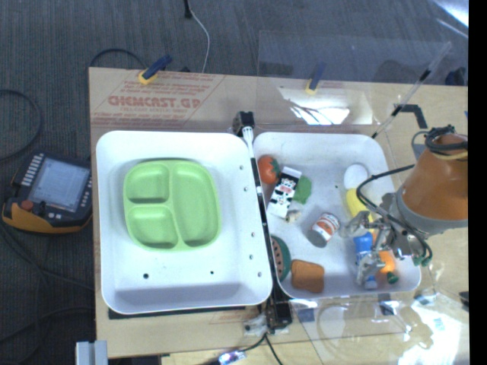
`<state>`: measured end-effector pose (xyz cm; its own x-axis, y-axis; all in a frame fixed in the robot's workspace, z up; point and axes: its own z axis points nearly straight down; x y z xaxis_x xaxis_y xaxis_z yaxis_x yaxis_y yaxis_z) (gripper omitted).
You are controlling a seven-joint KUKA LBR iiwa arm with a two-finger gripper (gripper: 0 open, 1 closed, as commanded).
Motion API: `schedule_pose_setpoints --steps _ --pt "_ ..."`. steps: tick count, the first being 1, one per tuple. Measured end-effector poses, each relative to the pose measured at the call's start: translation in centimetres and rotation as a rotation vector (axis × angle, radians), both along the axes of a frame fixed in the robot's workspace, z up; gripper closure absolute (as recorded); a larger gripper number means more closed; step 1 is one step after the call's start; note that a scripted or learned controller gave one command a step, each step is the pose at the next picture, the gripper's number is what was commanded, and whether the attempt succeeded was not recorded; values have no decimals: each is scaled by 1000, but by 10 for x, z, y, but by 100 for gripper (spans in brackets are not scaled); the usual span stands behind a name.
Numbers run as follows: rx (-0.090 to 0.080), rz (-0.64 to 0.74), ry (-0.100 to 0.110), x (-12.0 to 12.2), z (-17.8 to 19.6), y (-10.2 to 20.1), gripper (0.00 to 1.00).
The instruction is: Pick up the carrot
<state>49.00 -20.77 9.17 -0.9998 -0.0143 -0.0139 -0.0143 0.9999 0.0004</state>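
The gripper [374, 258] is hanging low in the right bin [335, 144], near its right front corner. Left of it a small can [325, 227] is lying, and farther left, toward the front wall, the carrot [307, 275] is resting. Well left, the other bin [114, 280] is holding a divided plate [172, 204].

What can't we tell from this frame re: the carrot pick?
- Claw state: metal parts and cables clutter the camera view at the right bin's near right corner; open or shut is unreadable.
- Carrot: a small orange bit with green beside the claw; mostly covered, so whether it is gripped is unclear.
- Blue item by the claw: too small to identify.
- Arm: cut off by the right edge.
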Motion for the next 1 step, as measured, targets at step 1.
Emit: schedule_pose_setpoints --steps 1 --pt "-8 148 -6 47 138 -9 0"
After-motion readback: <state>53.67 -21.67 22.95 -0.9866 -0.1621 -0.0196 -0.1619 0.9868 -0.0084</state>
